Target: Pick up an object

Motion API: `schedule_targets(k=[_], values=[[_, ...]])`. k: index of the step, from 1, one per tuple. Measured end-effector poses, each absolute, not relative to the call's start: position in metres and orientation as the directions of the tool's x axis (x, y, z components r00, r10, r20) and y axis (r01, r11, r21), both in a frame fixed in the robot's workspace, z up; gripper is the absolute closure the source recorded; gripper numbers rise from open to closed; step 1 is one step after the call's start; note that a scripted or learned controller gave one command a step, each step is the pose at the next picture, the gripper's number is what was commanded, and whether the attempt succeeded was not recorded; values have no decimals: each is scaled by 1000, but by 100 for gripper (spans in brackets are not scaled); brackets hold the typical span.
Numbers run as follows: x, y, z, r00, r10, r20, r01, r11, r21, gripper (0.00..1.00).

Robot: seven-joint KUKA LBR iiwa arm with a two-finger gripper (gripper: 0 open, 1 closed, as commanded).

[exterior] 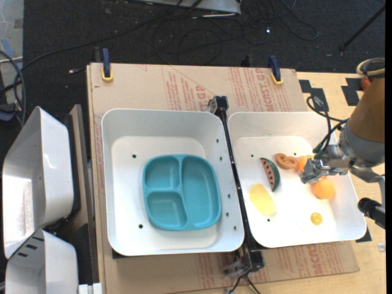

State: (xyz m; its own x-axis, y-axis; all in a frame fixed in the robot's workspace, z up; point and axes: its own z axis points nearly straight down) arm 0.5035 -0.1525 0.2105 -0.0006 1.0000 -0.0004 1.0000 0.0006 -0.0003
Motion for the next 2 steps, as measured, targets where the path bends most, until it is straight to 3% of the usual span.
schedule_targets(k=[2], values=[[524,-48,212,-8,1000,1,1000,8,0,100]])
